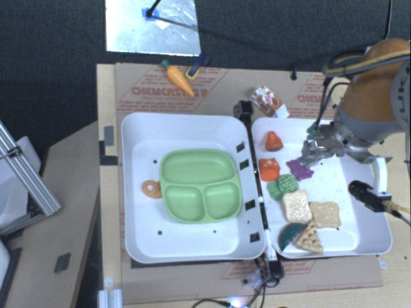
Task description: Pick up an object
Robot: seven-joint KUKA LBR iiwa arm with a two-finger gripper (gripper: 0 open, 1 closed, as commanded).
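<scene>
Pizza slice point(309, 239) foremost, purple piece point(298, 168) just beneath claw point(311, 153)

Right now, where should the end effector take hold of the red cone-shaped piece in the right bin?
Probably from above, across the narrower upper part of the red cone-shaped piece. It appears upright and apart from its neighbours, so both sides look free.

My arm point(372, 117): grey rounded casing; orange band point(379, 76) above my wrist; black cables alongside; my metal two-finger gripper point(311, 151) at the tip.
</scene>
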